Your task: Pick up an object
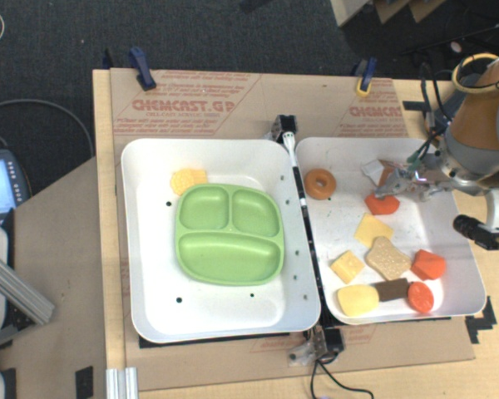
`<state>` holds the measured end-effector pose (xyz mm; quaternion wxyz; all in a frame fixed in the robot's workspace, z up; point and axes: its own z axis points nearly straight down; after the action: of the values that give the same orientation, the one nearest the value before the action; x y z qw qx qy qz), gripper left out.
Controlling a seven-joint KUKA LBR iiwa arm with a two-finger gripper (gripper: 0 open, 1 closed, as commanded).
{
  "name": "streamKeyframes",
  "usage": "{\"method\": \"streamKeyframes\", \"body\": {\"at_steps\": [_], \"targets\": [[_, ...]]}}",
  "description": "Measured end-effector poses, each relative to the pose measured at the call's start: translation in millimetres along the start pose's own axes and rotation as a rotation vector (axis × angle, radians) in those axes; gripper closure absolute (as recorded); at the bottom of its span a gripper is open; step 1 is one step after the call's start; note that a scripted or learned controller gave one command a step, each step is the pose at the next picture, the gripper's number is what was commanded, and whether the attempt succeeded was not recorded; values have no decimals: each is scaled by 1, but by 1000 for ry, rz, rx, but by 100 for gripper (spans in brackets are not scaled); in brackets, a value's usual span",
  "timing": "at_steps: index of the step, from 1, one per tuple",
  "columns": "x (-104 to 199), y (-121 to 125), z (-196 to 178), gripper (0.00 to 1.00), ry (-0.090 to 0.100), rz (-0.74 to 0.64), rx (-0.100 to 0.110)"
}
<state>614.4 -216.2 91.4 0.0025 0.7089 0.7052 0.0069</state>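
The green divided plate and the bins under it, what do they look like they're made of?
Green divided plate: likely molded plastic, matte with a soft sheen, rounded compartment ridges. Left bin and right bin: seemingly thin white plastic, smooth, rounded rims. Not certain.

You see a green tray [229, 243], white bins [145, 248], a brown doughnut [320, 183], and red and yellow pieces [382, 204].

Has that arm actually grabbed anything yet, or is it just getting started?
Nothing looks picked up yet. The gripper is low in the right bin, right beside an orange-red piece; whether it grips it is unclear. The doughnut, cracker and other toy foods lie loose. Lifting remains.
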Motion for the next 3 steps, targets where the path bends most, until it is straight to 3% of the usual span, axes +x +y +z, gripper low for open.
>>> {"method": "streamKeyframes", "body": {"at_steps": [1,2,3], "targets": [[68,-40,1,0,-9,-7,0],[118,-64,0,0,-11,-5,-3],[53,-94,-81,0,-12,1,6]]}}
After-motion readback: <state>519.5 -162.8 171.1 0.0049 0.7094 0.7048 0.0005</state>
